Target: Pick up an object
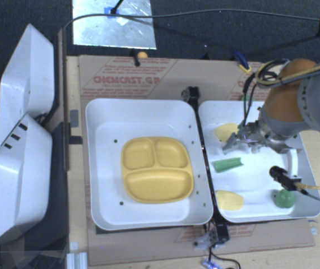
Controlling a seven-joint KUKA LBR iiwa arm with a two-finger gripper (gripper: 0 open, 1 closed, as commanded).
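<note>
The right bin (311, 209) holds several small objects. A pale yellow piece (225, 131) lies near its far left corner, and a green stick (227, 164) lies just below it. Another yellow piece (230, 200) rests at the front left, and a round green piece (284, 198) sits at the front right. My gripper (237, 141) hangs low over the bin, between the upper yellow piece and the green stick and very close to both. Nothing is visibly held in it.
A yellow divided plate (157, 169) lies in the left bin (101, 150). The grey arm (294, 102) enters from the right over the right bin's far side. Cables (249, 88) loop near the wrist. A black clamp (191, 93) sits between the bins.
</note>
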